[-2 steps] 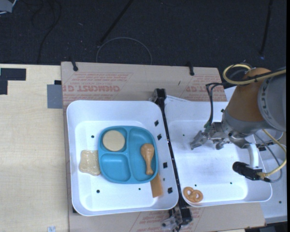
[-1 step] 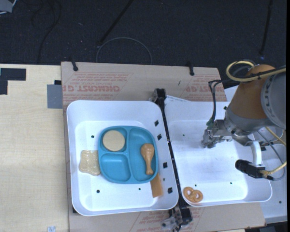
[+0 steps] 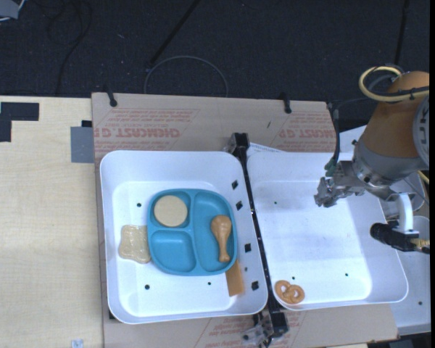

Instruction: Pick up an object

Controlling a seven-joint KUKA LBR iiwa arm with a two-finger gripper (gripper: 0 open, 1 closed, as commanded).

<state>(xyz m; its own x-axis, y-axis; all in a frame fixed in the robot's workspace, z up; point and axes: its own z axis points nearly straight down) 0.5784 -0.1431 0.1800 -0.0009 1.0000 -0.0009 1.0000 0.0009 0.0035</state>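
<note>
My gripper (image 3: pixel 326 194) hangs over the right bin (image 3: pixel 380 288), near its upper right part, with nothing visible between its fingers. A small pretzel (image 3: pixel 289 292) lies in that bin's front left corner, well below and left of the gripper. In the left bin (image 3: pixel 123 296) a blue divided tray (image 3: pixel 175 256) holds a round tan cookie (image 3: pixel 170 210) and a toy drumstick (image 3: pixel 222 236). A pale bread slice (image 3: pixel 134 243) rests against the tray's left side. A thin brown strip (image 3: pixel 235 279) lies at the tray's lower right.
A black divider (image 3: pixel 251 223) runs between the two bins. Cardboard (image 3: pixel 203 125) sits under and behind the bins. A black part (image 3: pixel 395 236) juts over the right bin's right rim. The wooden benchtop (image 3: pixel 36 230) stretches to the left.
</note>
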